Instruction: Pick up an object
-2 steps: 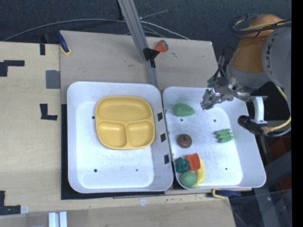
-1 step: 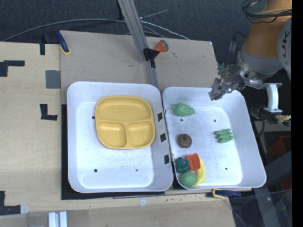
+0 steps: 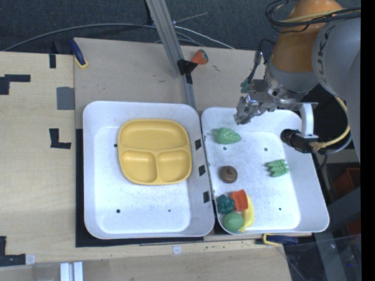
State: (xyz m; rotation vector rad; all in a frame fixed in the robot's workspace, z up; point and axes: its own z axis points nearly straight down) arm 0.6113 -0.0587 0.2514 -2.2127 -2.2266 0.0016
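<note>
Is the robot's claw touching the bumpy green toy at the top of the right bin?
Apart. In the camera view, white bin floor shows between the gripper and the bumpy green toy, which lies below and left of it.

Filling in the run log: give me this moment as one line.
tool above right bin's far edge | nearest: light green toy | no object seen held | yellow tray in left bin

Two bins side by side on surface (image 3: pixel 35 157); divided tray (image 3: pixel 155 151) in left bin (image 3: pixel 94 215); right bin (image 3: pixel 304 209) holds leafy piece (image 3: pixel 225 136) at back, round piece (image 3: pixel 228 172) centre, toy cluster (image 3: pixel 235 211) front-left, small piece (image 3: pixel 277 167) right
</note>
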